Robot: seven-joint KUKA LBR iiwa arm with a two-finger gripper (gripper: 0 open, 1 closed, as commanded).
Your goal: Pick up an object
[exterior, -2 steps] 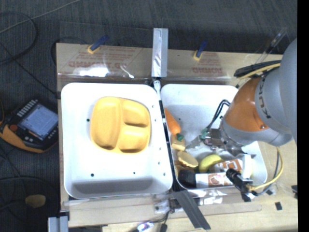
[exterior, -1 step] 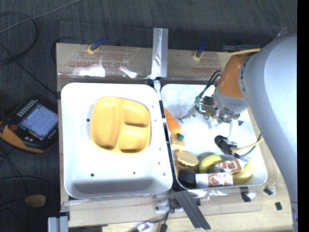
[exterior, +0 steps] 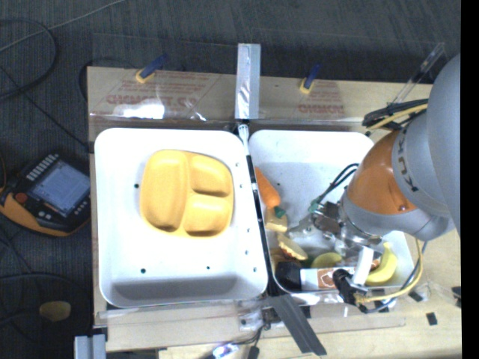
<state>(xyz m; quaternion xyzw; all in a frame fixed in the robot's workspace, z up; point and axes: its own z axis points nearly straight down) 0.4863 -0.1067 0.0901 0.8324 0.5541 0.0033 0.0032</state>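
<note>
Presently, risk: small items (exterior: 293,251) lay crowded left of the yellow plastic banana (exterior: 386,268) in the right shallow white bin (exterior: 314,137); a grasp there could pinch two or nudge one aside. Gripper (exterior: 323,226) hung left of the banana, above that clutter; opening could not be told, nothing seen held.

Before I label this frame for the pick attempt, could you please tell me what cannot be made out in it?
- Camera view: the right-hand floor of the right bin, covered by the arm.
- Camera view: the banana, partly hidden by the wrist parts crossing it.
- Camera view: the small things heaped near that bin's front edge, which overlap and are too small to name.
</note>
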